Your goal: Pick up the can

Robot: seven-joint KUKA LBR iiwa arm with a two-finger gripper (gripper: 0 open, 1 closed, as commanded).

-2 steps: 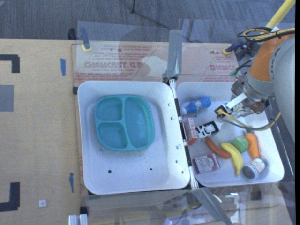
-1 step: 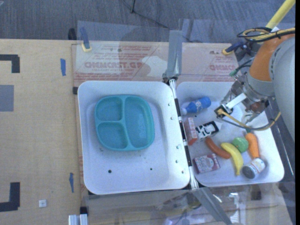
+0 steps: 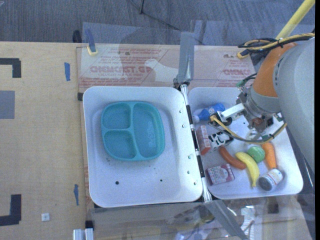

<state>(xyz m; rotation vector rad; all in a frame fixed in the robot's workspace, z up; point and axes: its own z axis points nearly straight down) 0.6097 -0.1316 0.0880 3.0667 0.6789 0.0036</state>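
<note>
The can (image 3: pixel 270 179) is a small cylinder with a grey end and a pale label. It lies on its side in the near right corner of the right bin (image 3: pixel 292 184), just right of a banana (image 3: pixel 250 167). My gripper (image 3: pixel 261 127) hangs below the orange-banded wrist over the middle right of that bin, above a green piece (image 3: pixel 257 153) and a carrot (image 3: pixel 270 155). It is well short of the can, toward the far side. A cable loops across in front of it.
The right bin also holds a blue item (image 3: pixel 210 112), a red packet (image 3: pixel 204 138), a black-and-white item (image 3: pixel 218 139), a sausage (image 3: pixel 232 158) and a red box (image 3: pixel 220 174). A teal divided plate (image 3: pixel 132 130) sits in the left bin (image 3: pixel 150 189).
</note>
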